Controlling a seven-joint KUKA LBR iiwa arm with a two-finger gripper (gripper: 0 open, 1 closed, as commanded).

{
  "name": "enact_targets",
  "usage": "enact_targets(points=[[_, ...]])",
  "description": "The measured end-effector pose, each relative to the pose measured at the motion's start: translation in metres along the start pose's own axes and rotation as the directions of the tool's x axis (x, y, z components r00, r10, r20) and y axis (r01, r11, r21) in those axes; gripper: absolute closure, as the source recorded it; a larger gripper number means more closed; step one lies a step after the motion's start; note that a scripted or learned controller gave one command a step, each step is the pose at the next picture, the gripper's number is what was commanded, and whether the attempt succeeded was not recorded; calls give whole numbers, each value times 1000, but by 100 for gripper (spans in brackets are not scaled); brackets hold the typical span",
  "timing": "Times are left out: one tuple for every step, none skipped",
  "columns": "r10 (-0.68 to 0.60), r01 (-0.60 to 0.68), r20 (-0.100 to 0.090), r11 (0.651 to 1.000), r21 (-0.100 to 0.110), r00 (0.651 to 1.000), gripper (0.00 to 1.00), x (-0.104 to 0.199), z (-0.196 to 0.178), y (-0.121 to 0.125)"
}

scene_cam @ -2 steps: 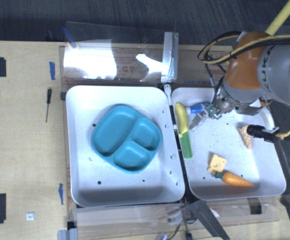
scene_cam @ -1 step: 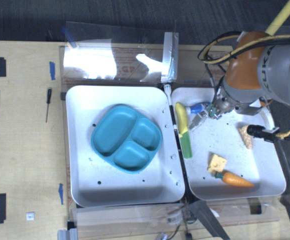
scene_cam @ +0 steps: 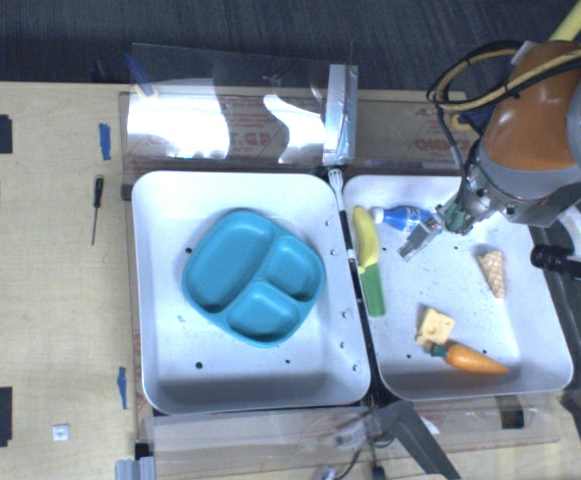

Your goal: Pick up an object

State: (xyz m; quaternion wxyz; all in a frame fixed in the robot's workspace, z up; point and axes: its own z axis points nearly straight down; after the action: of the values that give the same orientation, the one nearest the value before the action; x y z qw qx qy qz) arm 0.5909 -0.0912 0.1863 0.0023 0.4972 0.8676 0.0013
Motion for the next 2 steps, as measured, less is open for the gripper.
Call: enact_targets(points=[[163, -163, -1, 987, 7, 987, 0, -80, 36, -21], [198, -198, -3, 980, -1, 980, 0, -103, 92, -63]])
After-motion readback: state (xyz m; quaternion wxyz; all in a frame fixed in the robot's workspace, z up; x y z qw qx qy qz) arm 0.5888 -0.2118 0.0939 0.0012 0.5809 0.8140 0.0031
